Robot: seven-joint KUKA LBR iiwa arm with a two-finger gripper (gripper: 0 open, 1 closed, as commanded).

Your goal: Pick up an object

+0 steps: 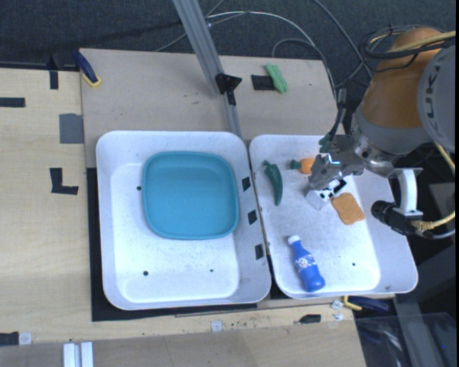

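Two shallow white bins are seen side by side on the bench, the left bin in the lower middle of the frame and the right bin toward the lower right. A turquoise square plate is laid flat in the left bin, toward its upper part. In the right bin, a dark green curved object is found near the upper left corner, close to the wall shared with the left bin. A blue bottle with a white cap is laid on its side in the lower middle of that bin, the cap pointed toward the upper left. An orange sponge-like block is set at the centre right of the bin, and a small orange piece is seen near the upper edge. The gripper is lowered into the upper part of the right bin, between the small orange piece and the orange block, just beside both. Whether the claw is released or clenched cannot be told, since its tip is blurred against the bin floor, and nothing can be made out between its parts. A small green object is left on the bench above the bins.
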